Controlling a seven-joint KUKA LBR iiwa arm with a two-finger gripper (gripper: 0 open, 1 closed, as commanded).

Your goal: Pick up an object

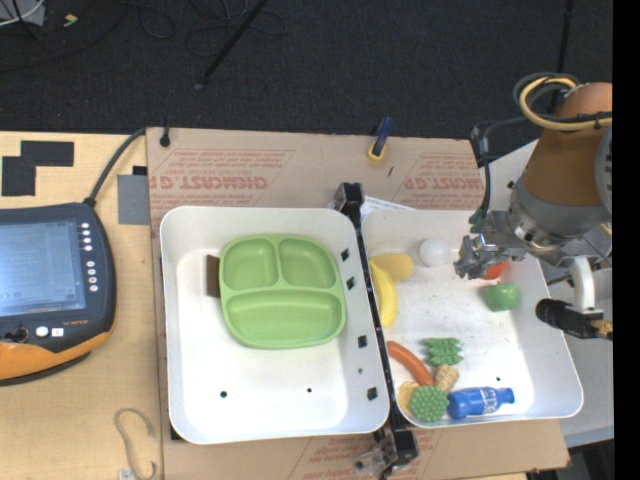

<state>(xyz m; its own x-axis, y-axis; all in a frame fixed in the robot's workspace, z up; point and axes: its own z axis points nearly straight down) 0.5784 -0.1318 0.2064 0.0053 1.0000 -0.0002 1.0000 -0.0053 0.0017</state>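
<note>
Hand (pixel 484 260) grips small red object (pixel 497 265) (above right bin (pixel 560 388))

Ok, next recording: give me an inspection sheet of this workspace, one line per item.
Surface: cardboard-covered bench bearing two white bins, the left bin and the right bin.
Job's things: in the right bin a white ball, banana, green pepper, carrot, blue bottle, and small green toys.
Clutter: green divided plate in the left bin.
Grippers: gripper low over the right bin, a small red item right by it.
Cables: black cables on the dark floor.
Surroundings: pendant with screen at left.
</note>
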